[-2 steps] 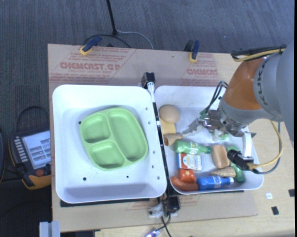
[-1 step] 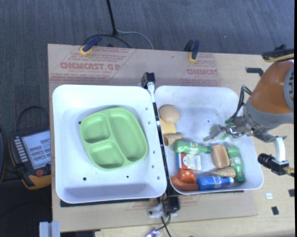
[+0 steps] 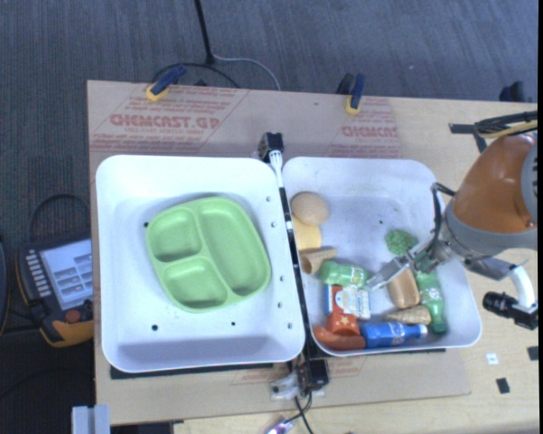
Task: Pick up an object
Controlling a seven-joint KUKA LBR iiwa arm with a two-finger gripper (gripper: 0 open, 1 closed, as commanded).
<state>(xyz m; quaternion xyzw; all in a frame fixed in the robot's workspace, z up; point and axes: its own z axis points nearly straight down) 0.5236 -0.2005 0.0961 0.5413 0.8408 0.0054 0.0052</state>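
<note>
- Landmark: the right bin (image 3: 361, 174), one of two shallow white bins set side by side on the bench.
- Arm (image 3: 492, 197): grey with an orange band, reaching in over the right bin's right wall.
- Gripper (image 3: 399, 269): low over the pile of objects in the right bin's near half. How far it is open cannot be told, and nothing is seen in its hold.
- Tan bread-like piece (image 3: 404, 288): just beside the gripper tip, on the near side.
- Green bottle (image 3: 433, 304): against the right bin's right wall.
- Blue bottle (image 3: 390, 334): along the right bin's near wall, with a red item (image 3: 336, 337) at its left end.
- Round tan bun (image 3: 309, 209): by the right bin's left wall, towards the far end.
- Green divided plate (image 3: 208, 251): in the left bin (image 3: 126, 188), well apart from the right bin's contents.
</note>
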